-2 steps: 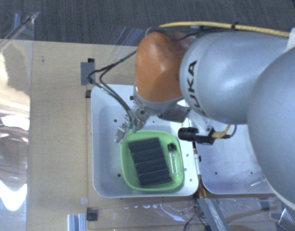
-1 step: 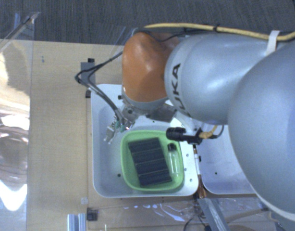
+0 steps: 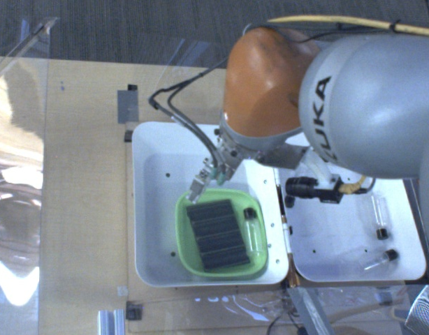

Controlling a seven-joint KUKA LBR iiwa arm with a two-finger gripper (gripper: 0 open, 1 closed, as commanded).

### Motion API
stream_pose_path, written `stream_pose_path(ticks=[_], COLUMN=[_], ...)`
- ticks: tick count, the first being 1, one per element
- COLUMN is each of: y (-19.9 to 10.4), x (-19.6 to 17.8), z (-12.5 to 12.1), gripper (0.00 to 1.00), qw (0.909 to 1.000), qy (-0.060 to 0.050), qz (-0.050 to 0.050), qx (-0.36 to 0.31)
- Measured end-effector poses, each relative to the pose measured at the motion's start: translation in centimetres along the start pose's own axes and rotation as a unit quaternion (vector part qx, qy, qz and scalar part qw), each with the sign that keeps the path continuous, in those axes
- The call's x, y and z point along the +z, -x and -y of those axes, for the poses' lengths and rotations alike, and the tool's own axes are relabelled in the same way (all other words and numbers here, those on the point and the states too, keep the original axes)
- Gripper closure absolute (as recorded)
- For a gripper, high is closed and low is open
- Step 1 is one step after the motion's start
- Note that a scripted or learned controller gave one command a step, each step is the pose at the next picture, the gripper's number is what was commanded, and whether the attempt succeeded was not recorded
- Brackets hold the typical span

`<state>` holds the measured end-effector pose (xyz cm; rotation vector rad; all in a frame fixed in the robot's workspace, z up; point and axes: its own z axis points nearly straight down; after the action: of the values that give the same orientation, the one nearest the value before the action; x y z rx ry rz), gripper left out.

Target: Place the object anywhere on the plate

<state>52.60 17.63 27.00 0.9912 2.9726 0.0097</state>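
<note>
Your arm point(image 3: 340, 103) looms over the counter point(image 3: 82, 187), its orange band above the left bin point(image 3: 148, 208). The green plate point(image 3: 253, 257) sits in that bin's near corner. A dark ribbed block point(image 3: 218, 234) lies flat on it, a clear vial point(image 3: 252, 230) alongside, also on the plate. Your gripper point(image 3: 200, 185) hangs at the plate's far rim; whether it's released or clenched I can't tell. Two more vials point(image 3: 379, 217) lie in the right bin point(image 3: 354, 267).

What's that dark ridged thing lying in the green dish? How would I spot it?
Start at the left white bin; a green plate sits in its near half. The dark ridged block lies across the plate, unlike the small clear vial beside it.
</note>
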Motion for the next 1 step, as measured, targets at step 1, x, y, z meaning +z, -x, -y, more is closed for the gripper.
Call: stream_pose_path(ticks=[1], y=[8.09], x=[5.47], z=[-6.75], gripper=[0.0], qw=[0.9996], qy=[-0.001], qz=[0.0], qx=[-0.029])
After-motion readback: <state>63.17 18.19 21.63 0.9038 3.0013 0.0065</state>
